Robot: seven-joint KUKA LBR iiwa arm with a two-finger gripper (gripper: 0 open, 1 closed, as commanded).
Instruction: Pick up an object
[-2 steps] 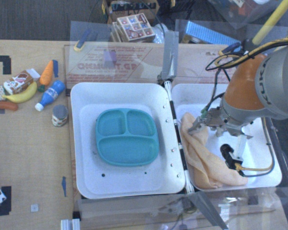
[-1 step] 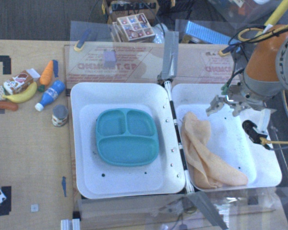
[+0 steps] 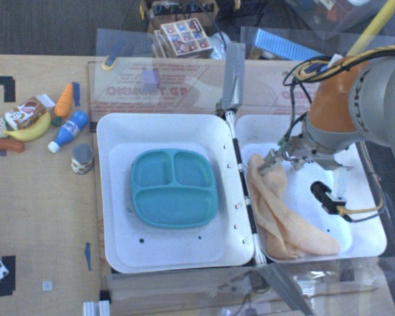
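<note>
Tan cloth (image 3: 283,216) in right bin (image 3: 372,239); hand (image 3: 280,160) above it, grip state unclear.

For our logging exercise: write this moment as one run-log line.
pincer: at top of tan cloth | cloth: lying in right bin | teal divided plate: left bin | pickup: not yet

Left bin (image 3: 112,176): teal divided plate (image 3: 174,187), centred. Upper left of frame, on the bench: banana (image 3: 27,131), carrot (image 3: 65,99), blue bottle (image 3: 68,131), small can (image 3: 82,158). Top centre: possibly a puzzle box (image 3: 184,37).
</note>
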